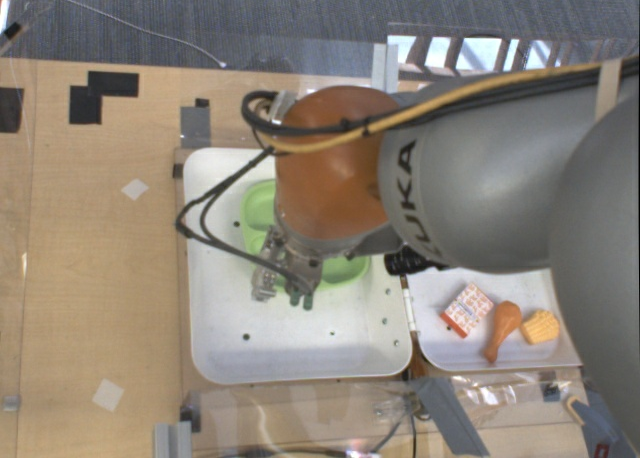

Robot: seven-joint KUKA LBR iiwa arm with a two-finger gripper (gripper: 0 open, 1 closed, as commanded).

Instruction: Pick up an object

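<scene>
In the left bin (pixel 300 351), toward its far edge, lies a green bowl (pixel 256 208), mostly hidden under my wrist. My pincer (pixel 285 286) hangs at the bowl's near rim; whether it is spread or pressed together I cannot tell. The bowl looks like light, stiff plastic, smooth and likely slippery, so I judge the thin rim the best place to pinch. In the right bin (pixel 500 356) rest a red-and-white box (pixel 466 310), a drumstick (pixel 502 328) and a yellow piece (pixel 540 326).
</scene>
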